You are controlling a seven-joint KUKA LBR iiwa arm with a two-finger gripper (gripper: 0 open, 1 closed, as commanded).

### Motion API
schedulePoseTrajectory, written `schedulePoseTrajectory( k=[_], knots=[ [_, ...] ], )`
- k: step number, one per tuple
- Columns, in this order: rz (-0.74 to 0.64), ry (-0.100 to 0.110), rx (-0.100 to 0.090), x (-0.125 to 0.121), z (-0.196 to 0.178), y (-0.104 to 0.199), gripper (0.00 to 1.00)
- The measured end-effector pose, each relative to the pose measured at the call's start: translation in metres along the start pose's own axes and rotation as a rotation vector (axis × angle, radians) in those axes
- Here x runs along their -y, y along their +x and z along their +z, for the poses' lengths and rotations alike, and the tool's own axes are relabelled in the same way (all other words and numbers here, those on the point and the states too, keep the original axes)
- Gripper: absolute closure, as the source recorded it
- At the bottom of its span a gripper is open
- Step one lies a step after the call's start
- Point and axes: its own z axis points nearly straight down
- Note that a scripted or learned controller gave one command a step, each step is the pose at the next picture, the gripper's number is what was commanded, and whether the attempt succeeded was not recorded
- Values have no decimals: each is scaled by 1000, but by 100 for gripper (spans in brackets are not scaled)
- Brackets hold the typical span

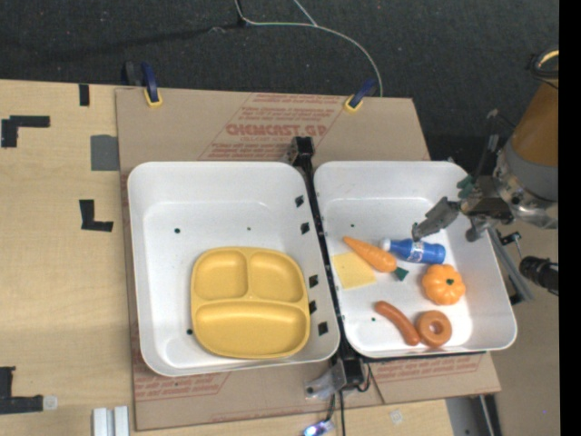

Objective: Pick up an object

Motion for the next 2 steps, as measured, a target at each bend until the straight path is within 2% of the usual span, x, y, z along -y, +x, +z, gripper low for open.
schedulePoseTrajectory(
  k=[1,2],
  knots=[
    [-4,-12,2,-2,-7,1,0],
    [-3,-7,2,-5,57,2,0]
  ],
)
